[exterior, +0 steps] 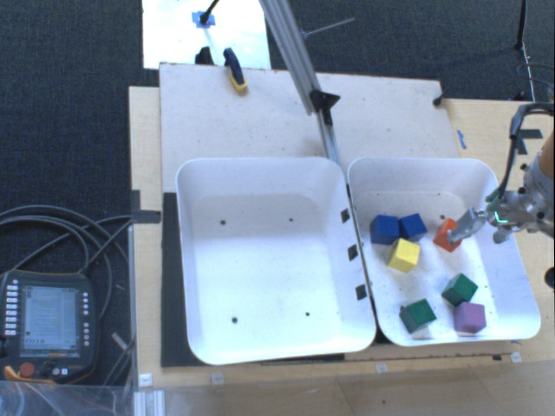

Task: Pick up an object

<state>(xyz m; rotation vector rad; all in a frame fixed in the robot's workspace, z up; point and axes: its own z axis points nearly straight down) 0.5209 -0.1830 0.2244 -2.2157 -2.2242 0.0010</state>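
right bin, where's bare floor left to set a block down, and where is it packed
Right bin: bare along the far wall, above the blue blocks, and in the near-left corner, left of the green block. Crowded mid-bin: blue blocks, yellow block, and the orange block at the gripper. Second green block and purple block fill the near right.
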